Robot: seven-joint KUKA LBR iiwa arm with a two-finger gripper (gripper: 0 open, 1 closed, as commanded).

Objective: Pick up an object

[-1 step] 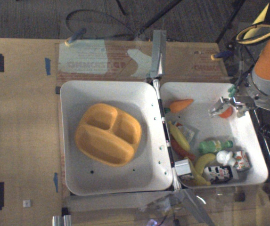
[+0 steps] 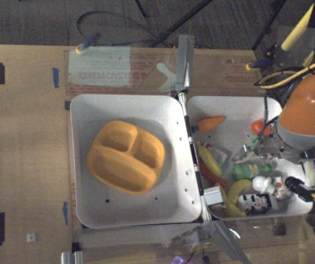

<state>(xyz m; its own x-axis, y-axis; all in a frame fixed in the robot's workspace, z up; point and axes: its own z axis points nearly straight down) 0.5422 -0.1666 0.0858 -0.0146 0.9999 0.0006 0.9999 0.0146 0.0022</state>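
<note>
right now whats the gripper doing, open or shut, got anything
Gripper: low in the right bin above the green bottle; open or shut cannot be told, and nothing is seen held.

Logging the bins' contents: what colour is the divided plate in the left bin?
Orange-yellow, plain; the camera view shows the divided plate clearly.

Hardly any lettering can be read. A pale printed sheet [image 2: 100,65] taped to the brown bench [image 2: 25,164] above the left bin [image 2: 83,202] carries one line of large block letters, seen upside down and too washed out to make out. In the right bin [image 2: 239,104], a small black-and-white carton [image 2: 254,203] bears a printed label, and a yellow packet [image 2: 216,156] has a light patch of print; both are too small and blurred to read.
</note>
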